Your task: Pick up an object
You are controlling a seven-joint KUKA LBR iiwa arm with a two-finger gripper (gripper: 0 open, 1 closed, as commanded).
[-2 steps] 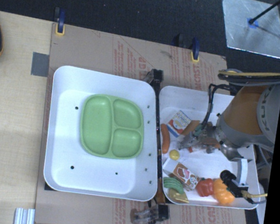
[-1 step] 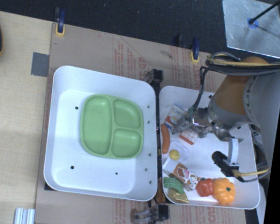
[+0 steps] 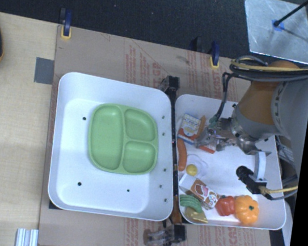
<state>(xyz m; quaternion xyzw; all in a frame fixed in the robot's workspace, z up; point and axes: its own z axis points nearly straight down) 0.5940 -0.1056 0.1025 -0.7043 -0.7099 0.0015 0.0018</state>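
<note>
Nearest the camera, along the front wall of the right bin, toy foods crowd together: an orange bell pepper touching a red tomato, then a small printed packet, with green vegetable pieces in the front left corner. These leave little free room at that edge. Farther in, the middle floor of this bin is bare white, with a small yellow piece and an orange sausage lying along the left wall. Farther still, a printed card packet sits near the back left. The gripper is low over that back area, just right of the packet, its dark metal parts too cluttered to tell how far the fingers are apart or whether they hold anything. The grey arm with its orange band reaches in from the right, bent over the bin's back right corner. The left bin holds a green divided plate with wide bare margins all round.
</note>
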